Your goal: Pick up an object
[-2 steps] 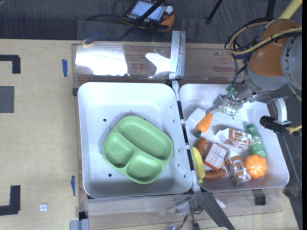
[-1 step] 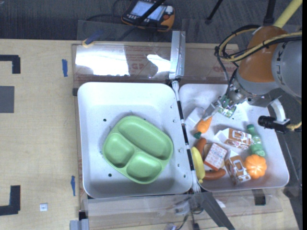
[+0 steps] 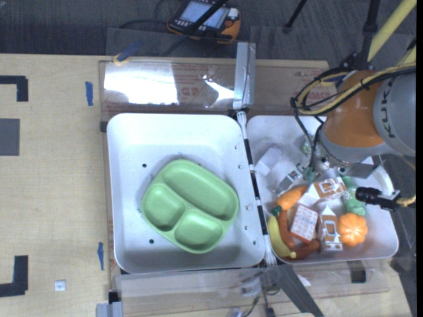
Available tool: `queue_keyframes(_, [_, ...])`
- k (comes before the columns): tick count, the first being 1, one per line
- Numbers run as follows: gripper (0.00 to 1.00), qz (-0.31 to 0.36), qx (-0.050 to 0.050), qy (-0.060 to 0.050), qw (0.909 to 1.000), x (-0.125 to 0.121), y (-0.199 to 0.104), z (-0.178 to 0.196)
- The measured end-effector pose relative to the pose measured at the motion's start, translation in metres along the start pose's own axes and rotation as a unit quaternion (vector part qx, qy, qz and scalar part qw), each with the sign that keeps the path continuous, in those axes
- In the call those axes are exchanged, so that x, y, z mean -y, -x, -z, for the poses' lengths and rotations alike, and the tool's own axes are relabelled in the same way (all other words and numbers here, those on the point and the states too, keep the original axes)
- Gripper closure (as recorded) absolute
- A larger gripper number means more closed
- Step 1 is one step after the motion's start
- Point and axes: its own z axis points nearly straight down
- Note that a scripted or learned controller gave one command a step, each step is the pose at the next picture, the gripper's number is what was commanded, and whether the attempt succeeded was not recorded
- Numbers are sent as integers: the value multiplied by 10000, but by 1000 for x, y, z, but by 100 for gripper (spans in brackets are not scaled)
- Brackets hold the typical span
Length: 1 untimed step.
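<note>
Green and glossy, a three-compartment plate (image 3: 190,205) lies tilted in the left white bin (image 3: 125,137). The right bin (image 3: 386,243) holds a heap of toy food at its near end: a small orange pumpkin (image 3: 352,229), a banana (image 3: 278,238), a carrot (image 3: 291,197) and small printed cartons (image 3: 304,222), all touching. The grey arm with its orange band (image 3: 353,114) reaches in from the right, and its pincer (image 3: 316,169) hangs over the heap's far edge (whether released or clenched, I cannot tell). Both bins sit on a pale wooden surface (image 3: 53,177).

Glossy, likely plastic green tray (image 3: 190,205) in smooth white bin (image 3: 125,177).
</note>
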Motion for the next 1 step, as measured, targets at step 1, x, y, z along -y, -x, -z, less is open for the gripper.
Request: queue_keyframes(1, [0,1443,3,8,9895,43,-29,1])
